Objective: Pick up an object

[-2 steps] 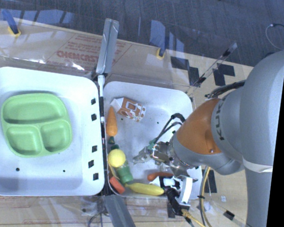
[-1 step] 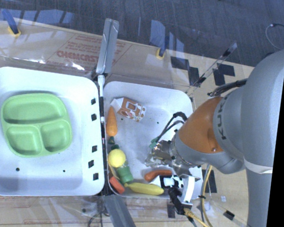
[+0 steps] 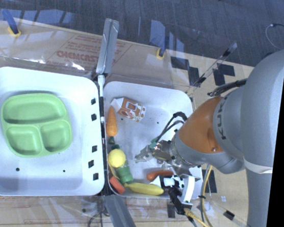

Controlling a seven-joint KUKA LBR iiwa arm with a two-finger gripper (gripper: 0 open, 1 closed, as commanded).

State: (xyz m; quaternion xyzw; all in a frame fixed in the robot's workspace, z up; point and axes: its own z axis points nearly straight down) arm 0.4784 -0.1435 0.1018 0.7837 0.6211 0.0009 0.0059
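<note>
1. Tool [image 3: 144, 156] position: low inside the right bin [image 3: 150, 92], near its middle, on the end of the grey arm [image 3: 253, 124] with the orange band [image 3: 201, 130].
2. Tool state: cannot be told from this view; the metal parts at the tip blur together, and no object is seen clamped in it.
3. Right bin contents, left wall: an orange carrot [image 3: 111, 122] lies lengthwise along the divider, with a yellow lemon [image 3: 117, 158] below it.
4. Right bin contents, near corner: a green vegetable [image 3: 123, 174] lies just beside the lemon, a red item [image 3: 116, 185] sits at the corner, and a yellow banana [image 3: 145, 189] lies along the near wall.
5. Right bin contents, centre: a red-orange piece [image 3: 156, 175] lies just below the tool, apart from it as far as the view shows.
6. Right bin contents, far side: a small orange-and-white carton [image 3: 132, 109] lies tilted, well apart from the tool.
7. Left bin [image 3: 0, 180]: holds a green divided tray [image 3: 37, 123] with three compartments.
8. Surface [image 3: 62, 49]: brown board under clear sheeting, carrying both bins side by side.
9. Cabling: black and yellow cables [image 3: 198, 220] hang beneath the wrist, past the near right corner of the right bin
</note>
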